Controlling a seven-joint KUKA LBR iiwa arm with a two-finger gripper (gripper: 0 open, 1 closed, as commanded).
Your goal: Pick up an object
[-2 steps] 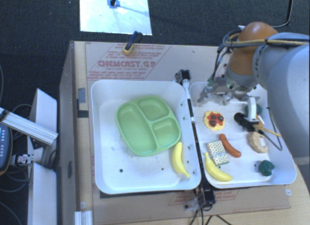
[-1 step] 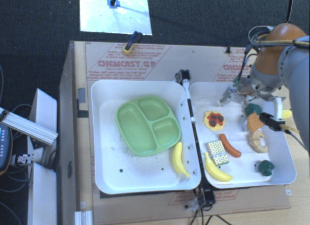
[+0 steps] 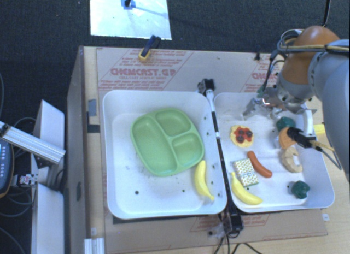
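The gripper, its state untellable, hovers above the right bin; the light, stiff toy sausage suits a mid-length pinch.

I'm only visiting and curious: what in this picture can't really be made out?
- Gripper: too small in the camera view to tell what its tip is doing.
- Items by the right bin's far side: partly covered by the arm, identity unclear.
- Arm: cut off by the right edge.

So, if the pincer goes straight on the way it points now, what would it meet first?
Probably the bare floor of the right shallow white bin, near its far left corner; the pincer seems aimed down and leftward. Depth is unclear.
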